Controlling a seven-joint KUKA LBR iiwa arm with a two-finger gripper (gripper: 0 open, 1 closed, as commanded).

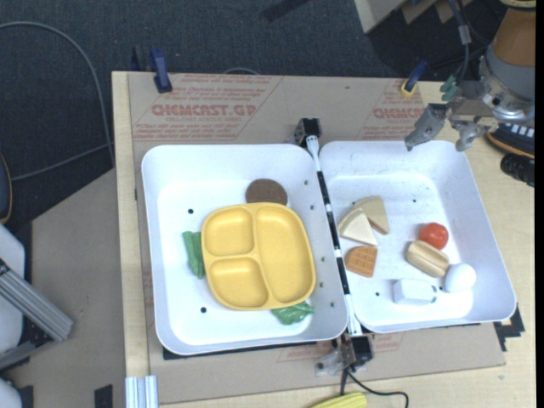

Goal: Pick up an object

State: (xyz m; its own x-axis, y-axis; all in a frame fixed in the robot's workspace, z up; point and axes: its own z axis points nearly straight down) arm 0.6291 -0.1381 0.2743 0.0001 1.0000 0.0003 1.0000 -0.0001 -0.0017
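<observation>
Right bin (pixel 476 202) holds a hot dog (pixel 427 258) and tomato (pixel 433 235). Pincer (pixel 444 133) hovers apart, empty, above the far rim: approach step. Next: descend onto one item.

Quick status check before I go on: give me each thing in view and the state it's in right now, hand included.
Hand: open, holding nothing, above the right bin's far edge.
Yellow tray: flat in the left bin, compartments unfilled.
Brown disc: flat, partly under the tray.
Green pieces: tucked under the tray's edges.
Tomato: loose in the right bin.
Hot dog: lying beside the tomato.
Egg: at the bin's right side.
</observation>
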